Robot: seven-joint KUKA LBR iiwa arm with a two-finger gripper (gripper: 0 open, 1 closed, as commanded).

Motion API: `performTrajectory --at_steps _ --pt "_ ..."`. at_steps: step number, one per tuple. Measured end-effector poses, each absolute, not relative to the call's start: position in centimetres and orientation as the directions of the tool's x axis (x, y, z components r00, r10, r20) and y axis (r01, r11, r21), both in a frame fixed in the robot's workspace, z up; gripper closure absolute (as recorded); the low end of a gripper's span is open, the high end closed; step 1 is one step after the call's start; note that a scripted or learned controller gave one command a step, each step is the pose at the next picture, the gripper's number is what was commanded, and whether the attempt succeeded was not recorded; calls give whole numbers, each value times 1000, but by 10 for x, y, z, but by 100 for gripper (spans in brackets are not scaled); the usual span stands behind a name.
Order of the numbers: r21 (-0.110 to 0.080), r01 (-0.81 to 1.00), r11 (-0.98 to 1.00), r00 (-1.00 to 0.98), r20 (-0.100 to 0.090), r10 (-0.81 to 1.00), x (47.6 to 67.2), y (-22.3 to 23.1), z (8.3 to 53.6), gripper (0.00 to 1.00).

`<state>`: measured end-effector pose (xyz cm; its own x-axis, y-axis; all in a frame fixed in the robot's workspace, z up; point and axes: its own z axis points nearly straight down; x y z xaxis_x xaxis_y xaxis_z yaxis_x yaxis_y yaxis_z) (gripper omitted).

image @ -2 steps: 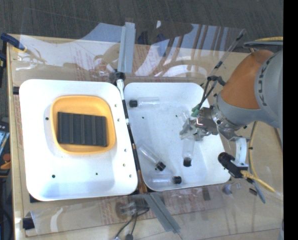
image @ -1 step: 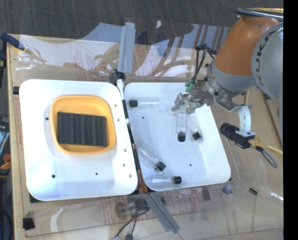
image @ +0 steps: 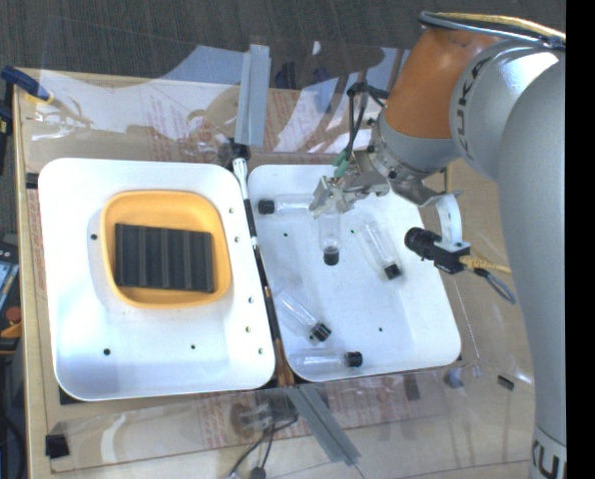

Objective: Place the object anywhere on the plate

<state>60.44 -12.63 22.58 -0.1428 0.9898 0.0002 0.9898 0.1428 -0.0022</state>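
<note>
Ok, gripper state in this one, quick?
Gripper: over the far end of the right bin, just above a clear tube; whether it is open or closed cannot be told, and no tube is visibly gripped.

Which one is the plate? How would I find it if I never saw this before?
Look at the left white bin, the one away from the grey and orange arm. The plate lies in it: a yellow rounded square with a dark ribbed block in its middle. The little clear tubes with black caps all lie in the right bin.
</note>
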Motion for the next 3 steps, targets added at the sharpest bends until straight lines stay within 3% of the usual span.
performTrajectory --at_steps 1,2,3 --pt "0 961 276 -276 0 961 633 -79 216 100" --pt "-4 885 466 -466 2 885 609 -64 191 100" --pt "-1 846 533 -533 -1 846 598 -18 226 100"
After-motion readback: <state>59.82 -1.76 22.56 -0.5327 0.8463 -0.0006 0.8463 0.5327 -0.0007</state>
